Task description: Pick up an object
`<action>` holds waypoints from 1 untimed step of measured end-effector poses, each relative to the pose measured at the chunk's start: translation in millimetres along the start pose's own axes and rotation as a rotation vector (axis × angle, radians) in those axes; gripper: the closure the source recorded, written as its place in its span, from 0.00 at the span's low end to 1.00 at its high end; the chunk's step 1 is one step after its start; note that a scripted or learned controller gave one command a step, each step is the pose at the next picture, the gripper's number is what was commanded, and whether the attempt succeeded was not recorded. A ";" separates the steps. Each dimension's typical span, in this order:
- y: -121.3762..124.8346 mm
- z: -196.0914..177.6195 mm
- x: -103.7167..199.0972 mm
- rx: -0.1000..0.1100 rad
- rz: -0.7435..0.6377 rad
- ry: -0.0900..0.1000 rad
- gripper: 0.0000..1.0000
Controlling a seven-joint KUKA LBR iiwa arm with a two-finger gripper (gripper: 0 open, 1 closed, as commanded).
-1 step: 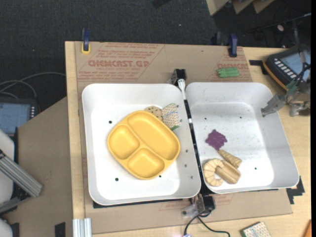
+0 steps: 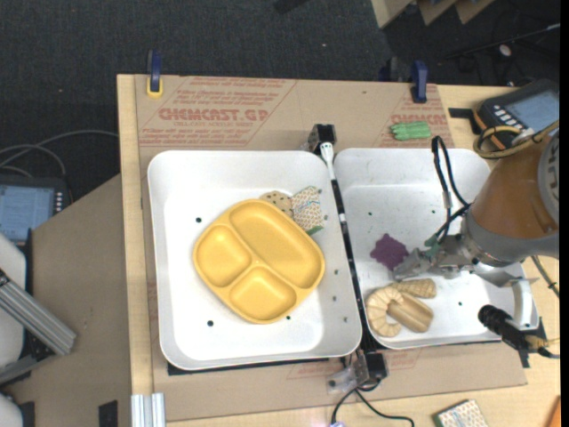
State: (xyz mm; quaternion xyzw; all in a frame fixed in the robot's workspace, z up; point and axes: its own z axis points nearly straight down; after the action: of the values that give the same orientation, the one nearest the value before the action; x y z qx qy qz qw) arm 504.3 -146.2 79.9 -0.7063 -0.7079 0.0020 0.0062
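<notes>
Front of right bin (image 2: 462, 323): tan wooden-looking pieces (image 2: 402, 308) in a clump, a ridged curved one at left, a cylinder-like block on top, a flat ridged piece behind. They sit near the bin's front-left corner, touching each other. Just behind them, a purple object (image 2: 388, 250) lies on the bin floor, left of center.

Gripper (image 2: 420, 261) is low over the right bin, between the purple object and the tan pieces, tips just beside the purple one and right above the flat tan piece. Can't tell whether the tips are spread or closed, too blurry and dark. Nothing visibly between them. Arm (image 2: 520, 207) comes in from the right, a black cable looping up over it.

Left bin (image 2: 173, 238): yellow divided plate (image 2: 258, 260), three compartments, turned diagonally, roughly centered. Behind it, partly tucked under its far edge, a patterned cloth-like item (image 2: 308, 205) and a speckled round thing (image 2: 277, 200).

Far side: green object (image 2: 410, 132) on the board behind the right bin.
</notes>
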 end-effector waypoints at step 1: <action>63.6 -112.0 70.5 -0.027 -0.009 -0.006 0.00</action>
State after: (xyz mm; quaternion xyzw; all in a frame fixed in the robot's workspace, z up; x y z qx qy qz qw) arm 569.0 -76.2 191.6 -0.7032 -0.7110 -0.0055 -0.0053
